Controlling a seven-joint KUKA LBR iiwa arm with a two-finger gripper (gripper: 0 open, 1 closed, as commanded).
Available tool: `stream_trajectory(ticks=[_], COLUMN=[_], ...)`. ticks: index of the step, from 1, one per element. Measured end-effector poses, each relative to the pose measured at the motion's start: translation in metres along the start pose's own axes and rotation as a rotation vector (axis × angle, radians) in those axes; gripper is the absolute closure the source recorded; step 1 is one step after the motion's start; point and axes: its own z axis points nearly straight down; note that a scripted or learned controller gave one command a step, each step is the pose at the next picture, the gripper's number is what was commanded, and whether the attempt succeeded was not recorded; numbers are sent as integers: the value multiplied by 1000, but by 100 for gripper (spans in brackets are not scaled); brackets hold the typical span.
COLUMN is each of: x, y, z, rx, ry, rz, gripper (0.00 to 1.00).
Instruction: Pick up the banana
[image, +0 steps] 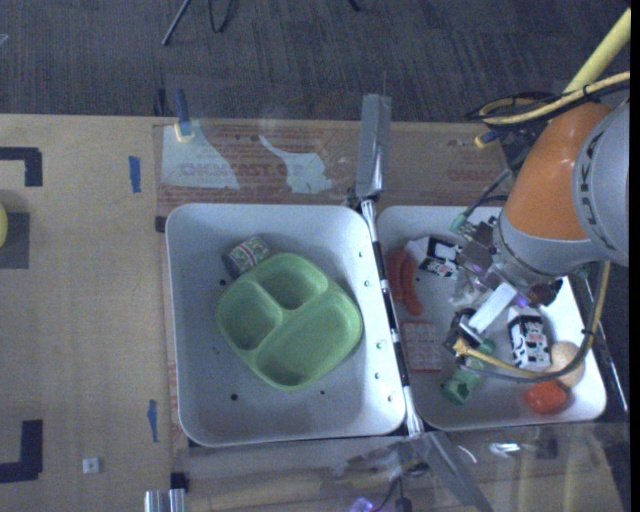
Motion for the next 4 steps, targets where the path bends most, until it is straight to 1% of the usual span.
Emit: stream_trajectory(ticks=[1,2,3,4], x=[7,66,113,177], y=[-37,-76,-59,-74], z=[32,32,76,-35], rx=[4,1,4,-1], ry=[-1,-1,6,2], rz=[-164,238,167,510], gripper=[100,100,100,100])
